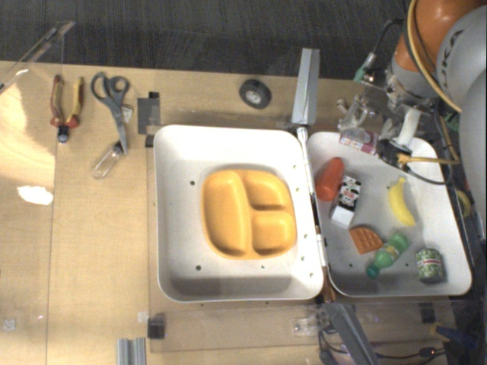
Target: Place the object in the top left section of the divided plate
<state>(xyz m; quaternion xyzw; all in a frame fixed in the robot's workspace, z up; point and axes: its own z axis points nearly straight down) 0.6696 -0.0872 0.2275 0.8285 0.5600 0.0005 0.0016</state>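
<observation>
A yellow divided plate (249, 212) lies in the middle of the left bin (176, 204); its top left section is a long one running down the plate's left side, and nothing is in it. My gripper (378, 125) hangs over the back edge of the right bin (445, 204), open, with nothing between its fingers. Below it in that bin lie a red pepper-like piece (329, 178), a small black-and-white carton (346, 197), a yellow banana (400, 202), an orange waffle-like piece (366, 239), a green bottle (387, 255) and a green can (429, 265).
A small pink-and-white item (358, 139) sits at the right bin's back left rim, just under the gripper. On the bench to the left lie scissors (114, 105), red-handled pliers (65, 105) and a tape roll (256, 93). A grey metal post (306, 86) stands between the bins' back corners.
</observation>
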